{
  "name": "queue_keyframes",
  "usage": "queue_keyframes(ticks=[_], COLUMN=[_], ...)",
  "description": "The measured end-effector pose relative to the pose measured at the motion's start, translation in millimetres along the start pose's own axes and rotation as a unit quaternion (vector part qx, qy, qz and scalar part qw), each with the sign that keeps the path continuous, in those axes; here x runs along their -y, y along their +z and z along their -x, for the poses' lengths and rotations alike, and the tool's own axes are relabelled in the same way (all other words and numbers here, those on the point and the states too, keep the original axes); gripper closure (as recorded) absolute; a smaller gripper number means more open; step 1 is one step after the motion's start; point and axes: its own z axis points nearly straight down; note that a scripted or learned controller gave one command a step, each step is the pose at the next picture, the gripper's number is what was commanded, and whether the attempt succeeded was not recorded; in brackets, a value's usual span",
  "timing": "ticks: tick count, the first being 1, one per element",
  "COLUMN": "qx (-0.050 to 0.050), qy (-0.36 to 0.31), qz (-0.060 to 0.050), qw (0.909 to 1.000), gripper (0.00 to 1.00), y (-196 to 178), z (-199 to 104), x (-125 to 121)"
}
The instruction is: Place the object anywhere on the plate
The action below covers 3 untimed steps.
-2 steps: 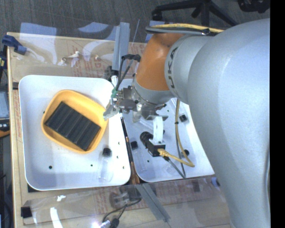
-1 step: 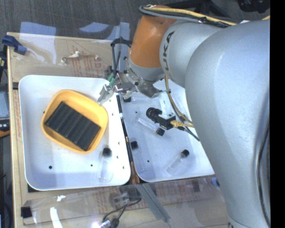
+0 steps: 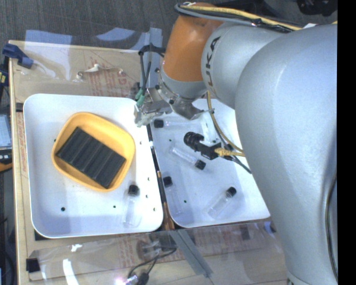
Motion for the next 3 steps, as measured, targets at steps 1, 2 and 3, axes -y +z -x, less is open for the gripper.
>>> queue_keyframes(ticks=[1,2,3], qx=[0.0,0.0,0.0], qy=[-0.069,-0.097,-0.097], qz=[-0.002,0.0,0.0], qw=[0.9976,0.9953,0.9953], gripper=[1.0,1.0,0.0], y=[10.8,9.8,9.8], z=[-59.0,-66.0,-65.9], x=[25.0,-13.0,-13.0])
